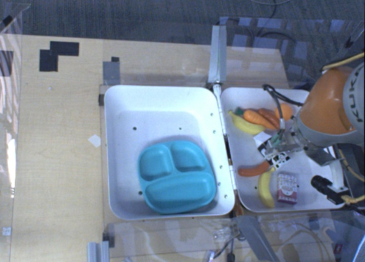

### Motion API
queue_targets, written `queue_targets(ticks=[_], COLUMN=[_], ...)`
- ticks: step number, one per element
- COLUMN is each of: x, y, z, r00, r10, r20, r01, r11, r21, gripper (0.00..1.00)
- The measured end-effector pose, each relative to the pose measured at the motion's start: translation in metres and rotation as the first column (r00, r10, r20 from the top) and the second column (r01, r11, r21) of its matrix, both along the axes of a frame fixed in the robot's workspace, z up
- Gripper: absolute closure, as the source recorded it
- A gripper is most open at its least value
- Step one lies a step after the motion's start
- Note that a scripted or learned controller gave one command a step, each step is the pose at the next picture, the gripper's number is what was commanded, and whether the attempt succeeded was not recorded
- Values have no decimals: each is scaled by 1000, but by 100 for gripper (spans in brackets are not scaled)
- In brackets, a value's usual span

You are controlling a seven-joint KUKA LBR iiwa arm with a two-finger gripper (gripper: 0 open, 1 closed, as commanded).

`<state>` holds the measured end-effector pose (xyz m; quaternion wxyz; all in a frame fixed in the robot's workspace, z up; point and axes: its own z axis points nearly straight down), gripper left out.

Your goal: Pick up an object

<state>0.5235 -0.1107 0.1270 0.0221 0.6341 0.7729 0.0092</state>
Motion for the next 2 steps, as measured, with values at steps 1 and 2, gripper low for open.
queue_targets(ticks=[1,2], x=[-36,-36], y=[22,-23], z=[127,91], r00=[999,998], r10=[-3,-32], r20=[-43,-45], r01=[4,32], r11=[1000,999], r21=[13,13], gripper=[100,100])
